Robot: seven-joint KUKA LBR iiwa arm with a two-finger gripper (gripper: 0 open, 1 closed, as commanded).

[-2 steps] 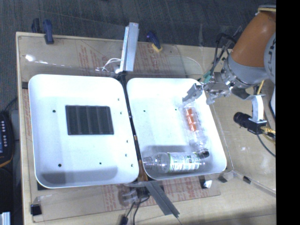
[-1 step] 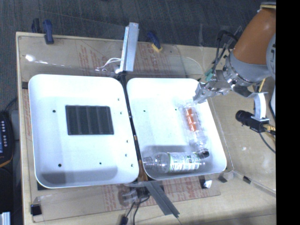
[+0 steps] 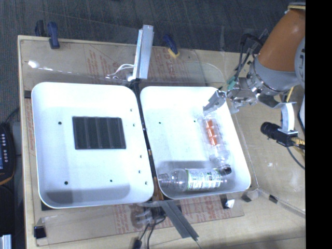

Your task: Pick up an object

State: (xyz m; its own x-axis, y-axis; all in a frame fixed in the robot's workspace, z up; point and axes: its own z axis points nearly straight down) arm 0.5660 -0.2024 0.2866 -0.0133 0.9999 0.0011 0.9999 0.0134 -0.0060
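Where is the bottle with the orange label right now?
The bottle with the orange label lies in the right bin, along its right wall, just below the tool. Its lower end nearly meets a second clear bottle lying along the bin's front edge.

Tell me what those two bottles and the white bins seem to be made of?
Both bottles look like clear, glossy plastic: the one with the orange label and the one lying along the near wall show the bin through them. The bins look like smooth white moulded plastic, probably.
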